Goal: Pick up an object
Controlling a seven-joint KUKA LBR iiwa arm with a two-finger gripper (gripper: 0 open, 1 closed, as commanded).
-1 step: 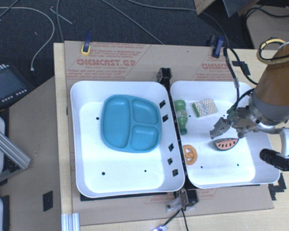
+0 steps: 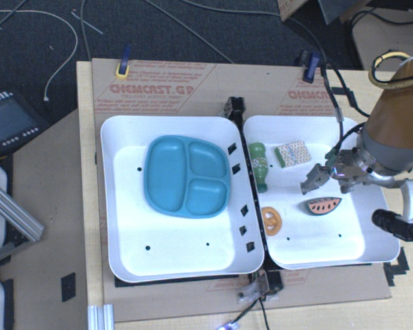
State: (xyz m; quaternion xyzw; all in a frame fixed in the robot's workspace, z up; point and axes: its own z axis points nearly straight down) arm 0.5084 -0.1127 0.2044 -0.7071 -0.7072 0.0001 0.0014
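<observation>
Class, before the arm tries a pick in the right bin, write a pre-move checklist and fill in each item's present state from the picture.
1. Gripper over the right bin, where the objects lie: ok.
2. Nothing seen between the fingers: ok.
3. Nearest target, the watermelon slice, lies flat just below the gripper, apart from the other items: ok.
4. Pretzel and green bottle sit close to the divider wall, awkward for a grasp: not ok.
5. Patterned packet lies flat with free space around it: ok.
6. Gripper height above the bin floor: cannot tell.
</observation>
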